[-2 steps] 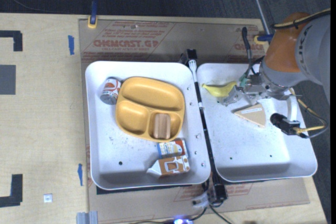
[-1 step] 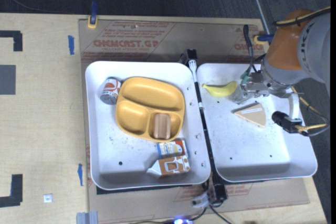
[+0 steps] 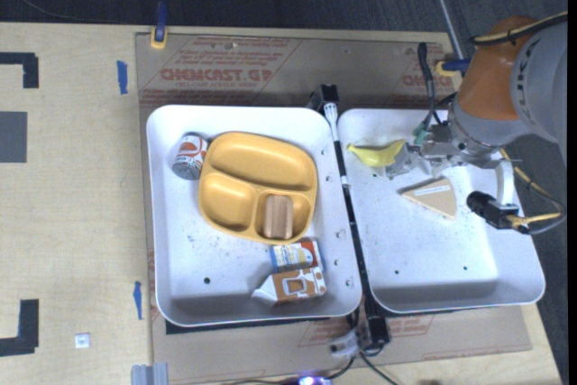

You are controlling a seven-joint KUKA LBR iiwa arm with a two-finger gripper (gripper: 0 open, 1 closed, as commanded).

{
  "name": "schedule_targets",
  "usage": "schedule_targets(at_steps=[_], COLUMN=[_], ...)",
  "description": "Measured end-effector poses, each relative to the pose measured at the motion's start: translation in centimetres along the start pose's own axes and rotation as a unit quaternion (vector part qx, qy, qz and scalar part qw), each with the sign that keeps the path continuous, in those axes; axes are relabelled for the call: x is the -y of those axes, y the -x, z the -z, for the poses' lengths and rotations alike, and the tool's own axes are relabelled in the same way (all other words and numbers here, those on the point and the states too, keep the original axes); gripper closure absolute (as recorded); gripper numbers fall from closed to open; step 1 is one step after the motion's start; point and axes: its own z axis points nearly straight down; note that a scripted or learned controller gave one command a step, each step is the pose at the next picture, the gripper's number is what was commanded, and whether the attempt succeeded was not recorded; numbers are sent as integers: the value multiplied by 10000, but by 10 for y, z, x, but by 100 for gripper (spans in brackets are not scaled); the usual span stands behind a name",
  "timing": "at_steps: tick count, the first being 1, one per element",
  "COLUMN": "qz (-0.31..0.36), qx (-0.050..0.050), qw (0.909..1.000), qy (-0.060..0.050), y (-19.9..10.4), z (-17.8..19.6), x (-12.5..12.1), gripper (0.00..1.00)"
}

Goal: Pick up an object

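nearest the camera lies a small orange-and-white carton, on its side in the left bin, far off to the tool's left across the divider. beyond it in that bin sit a yellow divided plate with a brown block in one compartment, and a small can touching the plate's far-left edge.

the tool hangs over the far part of the right bin, under the grey arm with its orange band. whether its fingers are spread or closed cannot be told; they are too small and cluttered to read, and nothing shows between them.

closest to the tool are a yellow banana-like piece, just to its left, and a tan wedge, just on its near side. either looks a fair target, and the banana seems nearest. to do the pick well, the tool should centre over the chosen piece, straddle its narrow width, descend until the tips pass its sides, close, then lift straight up, keeping off the bin wall.
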Motion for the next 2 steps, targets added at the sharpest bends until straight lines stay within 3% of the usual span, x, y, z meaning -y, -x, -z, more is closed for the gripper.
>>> schedule_targets(at_steps=[1, 2], qz=[-2, -24], qx=[16, 44], qw=[10000, 10000], qy=[48, 40], y=[-23, -30], z=[-14, -15], x=[82, 78], gripper=[0, 0])
